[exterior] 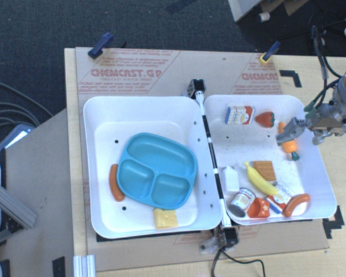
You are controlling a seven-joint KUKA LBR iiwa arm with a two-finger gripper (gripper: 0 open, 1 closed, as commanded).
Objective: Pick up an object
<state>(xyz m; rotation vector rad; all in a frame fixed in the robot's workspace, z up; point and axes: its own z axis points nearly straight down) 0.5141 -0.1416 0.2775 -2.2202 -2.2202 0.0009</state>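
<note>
My gripper (304, 134) hangs over the far right side of the right bin (317, 172), open, with nothing between its fingers. One grey finger (289, 131) crosses an orange carrot with a green tip (289, 146) that lies in the bin under it. A red strawberry (265, 119) and a small white, red and blue carton (239, 115) lie at the bin's far end. Nearer the front are a banana (259, 180), a brown cracker (266, 168), a white bottle (232, 179), a can (240, 202) and a red sausage (296, 205).
The left bin (98, 154) holds a blue divided plate (157, 171), a red sausage (115, 183) on its left and a yellow cheese wedge (165, 218) in front. A black divider (209, 154) joins the two bins. Cables hang at the right.
</note>
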